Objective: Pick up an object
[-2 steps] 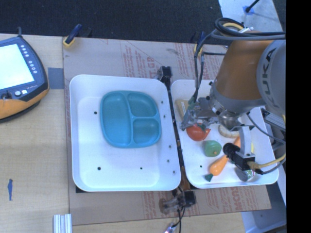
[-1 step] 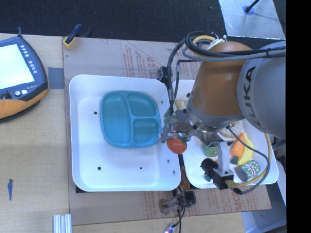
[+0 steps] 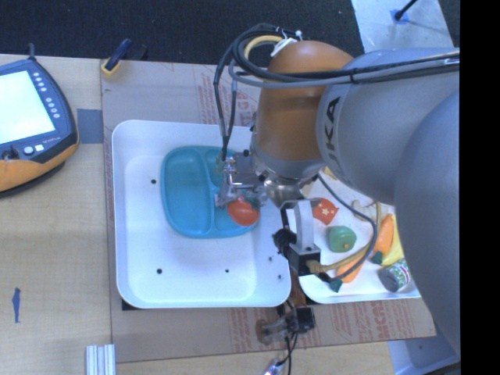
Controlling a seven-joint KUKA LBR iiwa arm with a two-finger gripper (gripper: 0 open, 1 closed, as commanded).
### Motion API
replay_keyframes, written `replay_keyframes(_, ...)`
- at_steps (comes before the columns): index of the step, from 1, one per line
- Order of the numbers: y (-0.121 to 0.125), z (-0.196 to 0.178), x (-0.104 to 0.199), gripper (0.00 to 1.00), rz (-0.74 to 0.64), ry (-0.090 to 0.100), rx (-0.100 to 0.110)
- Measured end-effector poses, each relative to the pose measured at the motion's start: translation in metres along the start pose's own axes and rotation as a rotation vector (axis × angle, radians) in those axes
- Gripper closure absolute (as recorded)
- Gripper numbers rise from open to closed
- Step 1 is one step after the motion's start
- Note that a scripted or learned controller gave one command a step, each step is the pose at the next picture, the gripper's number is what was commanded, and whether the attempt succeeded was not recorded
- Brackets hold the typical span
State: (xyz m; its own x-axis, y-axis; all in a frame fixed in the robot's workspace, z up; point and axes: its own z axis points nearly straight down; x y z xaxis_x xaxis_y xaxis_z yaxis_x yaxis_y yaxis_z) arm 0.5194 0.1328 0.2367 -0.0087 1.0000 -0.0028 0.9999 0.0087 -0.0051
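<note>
A blue divided plate [image 3: 187, 190] lies in the left white bin [image 3: 137, 280]. A red toy fruit with a green top [image 3: 244, 212] rests at the plate's right edge. My gripper [image 3: 234, 187] hangs directly over that fruit, its metal tip just above and left of it. The grey arm with its orange band [image 3: 297, 108] reaches in from the right and hides much of the right bin. In the right bin [image 3: 312, 289] I see a red piece [image 3: 324, 209], a green round fruit [image 3: 341, 238], an orange carrot [image 3: 366, 258], a yellow piece [image 3: 395, 244] and a small can [image 3: 395, 276].
A tablet in an orange case [image 3: 31, 127] lies on the bench at the far left. A blue and yellow clamp [image 3: 117, 55] sits at the bench's back edge. Black cables [image 3: 226, 92] loop beside the wrist. A white block [image 3: 301, 223] hangs near the bins' shared wall.
</note>
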Motion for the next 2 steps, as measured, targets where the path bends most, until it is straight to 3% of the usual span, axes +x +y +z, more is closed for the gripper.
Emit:
replay_keyframes(1,-0.015,-0.002,0.075,1.0,-0.001,0.0,-0.001)
replay_keyframes(2,-0.043,-0.003,0.084,1.0,-0.001,-0.001,0.001)
